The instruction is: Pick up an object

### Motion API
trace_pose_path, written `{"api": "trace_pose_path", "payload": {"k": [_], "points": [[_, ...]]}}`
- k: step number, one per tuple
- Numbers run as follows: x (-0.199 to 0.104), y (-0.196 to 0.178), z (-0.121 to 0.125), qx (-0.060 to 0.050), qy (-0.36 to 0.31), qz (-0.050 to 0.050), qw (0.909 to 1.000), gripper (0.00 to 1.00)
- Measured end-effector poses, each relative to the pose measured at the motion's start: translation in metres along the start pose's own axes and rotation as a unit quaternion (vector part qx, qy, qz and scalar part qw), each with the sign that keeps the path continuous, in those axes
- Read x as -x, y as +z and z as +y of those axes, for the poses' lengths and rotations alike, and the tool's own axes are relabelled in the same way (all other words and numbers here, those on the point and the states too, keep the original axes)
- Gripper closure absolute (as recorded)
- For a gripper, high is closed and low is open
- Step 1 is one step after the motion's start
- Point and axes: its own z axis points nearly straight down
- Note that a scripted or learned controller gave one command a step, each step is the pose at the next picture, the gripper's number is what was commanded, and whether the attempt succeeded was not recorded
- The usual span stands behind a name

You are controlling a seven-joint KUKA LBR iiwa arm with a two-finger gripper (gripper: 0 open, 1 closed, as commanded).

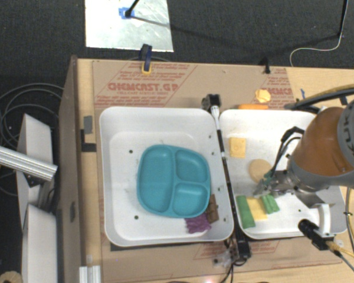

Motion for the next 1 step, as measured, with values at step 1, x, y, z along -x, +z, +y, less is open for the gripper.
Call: {"api": "trace_pose_path", "payload": {"k": [1], "points": [[-0.0907,-0.0952,0.0585,0.005,-0.008,0.002,1.0000,1.00]]}}
